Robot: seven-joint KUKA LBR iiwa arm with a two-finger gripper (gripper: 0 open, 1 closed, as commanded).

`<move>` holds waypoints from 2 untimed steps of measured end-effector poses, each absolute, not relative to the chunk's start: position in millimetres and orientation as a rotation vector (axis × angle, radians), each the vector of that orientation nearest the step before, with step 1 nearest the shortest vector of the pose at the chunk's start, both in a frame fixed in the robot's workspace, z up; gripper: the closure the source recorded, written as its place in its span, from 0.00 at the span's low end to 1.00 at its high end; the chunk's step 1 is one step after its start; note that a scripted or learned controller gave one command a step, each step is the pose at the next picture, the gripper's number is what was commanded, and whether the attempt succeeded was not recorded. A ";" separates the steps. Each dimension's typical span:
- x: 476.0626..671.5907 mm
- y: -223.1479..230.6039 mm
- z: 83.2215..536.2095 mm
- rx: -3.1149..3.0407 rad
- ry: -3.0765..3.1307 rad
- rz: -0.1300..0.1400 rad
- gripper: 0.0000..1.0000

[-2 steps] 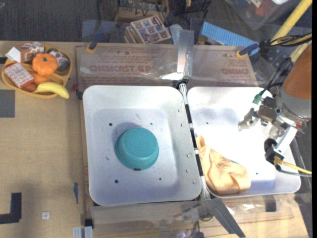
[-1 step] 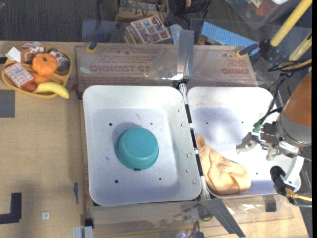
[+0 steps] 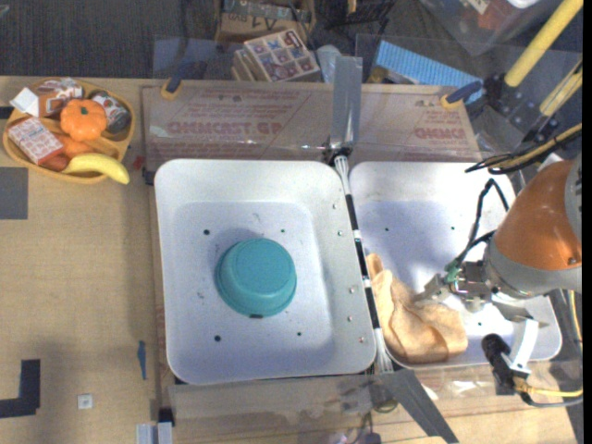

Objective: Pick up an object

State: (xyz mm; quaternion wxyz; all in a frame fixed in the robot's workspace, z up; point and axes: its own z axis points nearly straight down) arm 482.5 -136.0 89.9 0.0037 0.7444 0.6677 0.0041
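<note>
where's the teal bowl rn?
The teal bowl sits upside down near the middle of the left bin in the camera view, across the divider from the tan cloth in the right bin.

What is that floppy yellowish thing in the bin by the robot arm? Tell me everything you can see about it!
It looks like a soft cloth, tan-yellow and crumpled into folds. It lies in the right bin, at the near left corner, with one narrow end stretching up along the wall beside the left bin. The gripper is right at its upper right edge, but whether they touch cannot be told.
</note>
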 end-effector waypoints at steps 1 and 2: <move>483.7 -159.7 89.7 2.428 1.982 0.015 0.00; 562.6 -129.2 90.8 2.131 2.290 0.011 0.00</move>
